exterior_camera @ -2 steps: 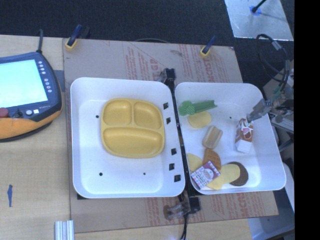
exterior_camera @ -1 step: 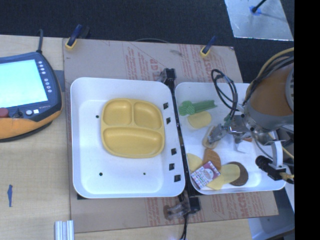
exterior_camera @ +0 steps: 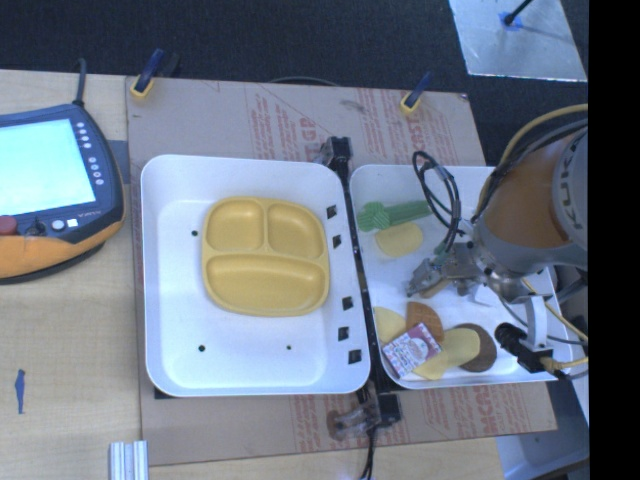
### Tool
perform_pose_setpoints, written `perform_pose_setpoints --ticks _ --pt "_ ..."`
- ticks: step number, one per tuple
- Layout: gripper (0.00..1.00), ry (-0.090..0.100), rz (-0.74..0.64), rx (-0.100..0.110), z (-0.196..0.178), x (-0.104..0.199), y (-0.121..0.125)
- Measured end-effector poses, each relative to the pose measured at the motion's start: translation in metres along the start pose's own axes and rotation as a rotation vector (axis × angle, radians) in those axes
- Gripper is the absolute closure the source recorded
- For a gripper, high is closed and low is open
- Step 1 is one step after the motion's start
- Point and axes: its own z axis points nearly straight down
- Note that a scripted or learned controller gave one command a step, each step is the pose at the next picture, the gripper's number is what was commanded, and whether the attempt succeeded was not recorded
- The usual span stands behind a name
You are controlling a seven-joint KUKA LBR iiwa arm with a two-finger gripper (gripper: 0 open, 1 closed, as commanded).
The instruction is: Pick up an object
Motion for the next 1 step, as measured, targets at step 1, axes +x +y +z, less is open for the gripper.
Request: perform_pose_setpoints --ticks 1 --pt "0.0 0.0 0.002 0.002 0.0003 0.0203 -0.037"
